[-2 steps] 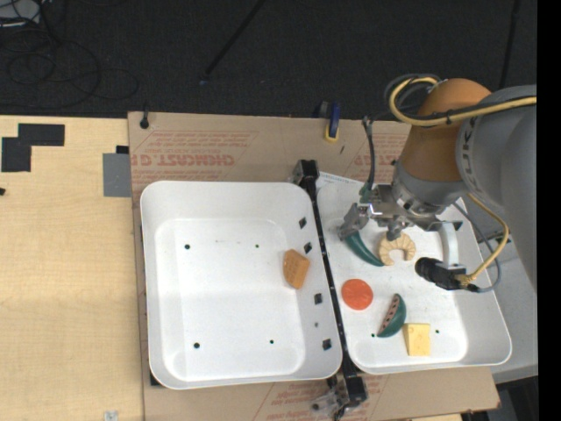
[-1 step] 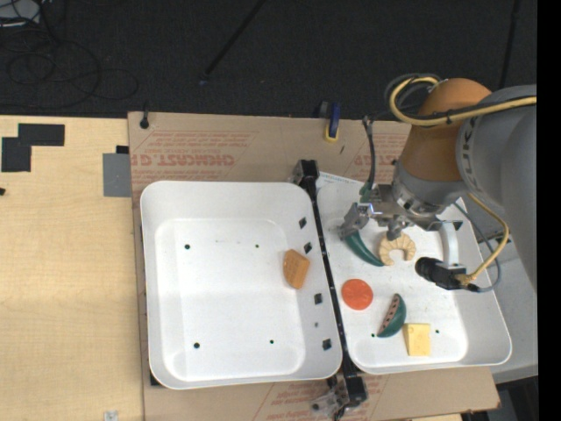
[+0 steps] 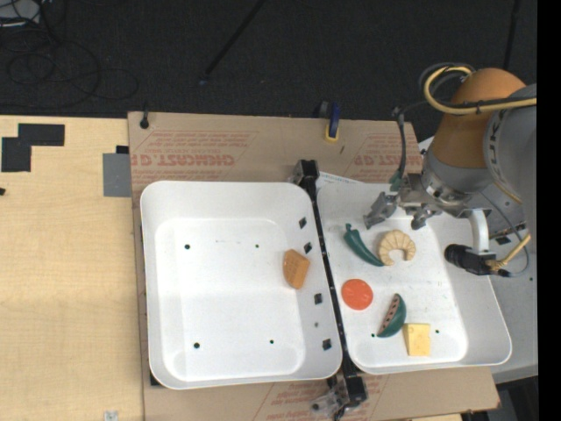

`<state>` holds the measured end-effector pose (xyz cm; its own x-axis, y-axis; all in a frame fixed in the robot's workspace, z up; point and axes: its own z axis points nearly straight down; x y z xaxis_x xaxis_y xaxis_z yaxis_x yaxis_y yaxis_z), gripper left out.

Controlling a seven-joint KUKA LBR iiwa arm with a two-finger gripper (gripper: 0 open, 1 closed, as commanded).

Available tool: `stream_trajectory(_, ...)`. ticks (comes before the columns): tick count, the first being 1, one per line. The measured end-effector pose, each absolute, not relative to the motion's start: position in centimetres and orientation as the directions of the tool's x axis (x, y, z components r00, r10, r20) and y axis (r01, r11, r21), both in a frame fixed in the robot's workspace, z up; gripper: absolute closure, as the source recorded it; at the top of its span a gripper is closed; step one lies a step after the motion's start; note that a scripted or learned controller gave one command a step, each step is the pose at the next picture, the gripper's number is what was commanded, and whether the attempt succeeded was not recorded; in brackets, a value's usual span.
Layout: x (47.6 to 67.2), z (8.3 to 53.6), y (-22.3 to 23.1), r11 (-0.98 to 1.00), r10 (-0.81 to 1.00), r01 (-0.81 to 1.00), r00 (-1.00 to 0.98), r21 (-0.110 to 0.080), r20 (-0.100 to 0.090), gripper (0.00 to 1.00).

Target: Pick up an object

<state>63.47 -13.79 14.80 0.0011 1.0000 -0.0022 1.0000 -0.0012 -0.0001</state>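
Observation:
My gripper (image 3: pixel 401 214) hangs over the upper part of the right bin (image 3: pixel 478 323), its two fingers spread open with nothing between them. Just below it lies a beige croissant-shaped piece (image 3: pixel 397 247), with a green pepper-like piece (image 3: pixel 359 243) at its left. Lower in the same bin sit a red-orange disc (image 3: pixel 357 295), a green and brown pod (image 3: pixel 392 315) and a yellow block (image 3: pixel 418 338). An orange-tan wedge (image 3: pixel 296 268) rests at the right side of the left bin (image 3: pixel 175 235).
A black divider with clips (image 3: pixel 317 261) runs between the two bins. The arm's orange band (image 3: pixel 478 117) and grey wrist stand over the right bin's top right corner. Cardboard (image 3: pixel 228 152) lies under both bins.

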Motion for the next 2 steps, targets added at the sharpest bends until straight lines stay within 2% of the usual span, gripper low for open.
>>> stream_trajectory(1,56.6,8.4,-12.5,0.000,1.000,1.000,0.000,-0.007,0.002,0.00)
stream_trajectory(2,55.3,8.7,-10.7,0.000,1.000,1.000,0.000,-0.005,0.002,0.00)
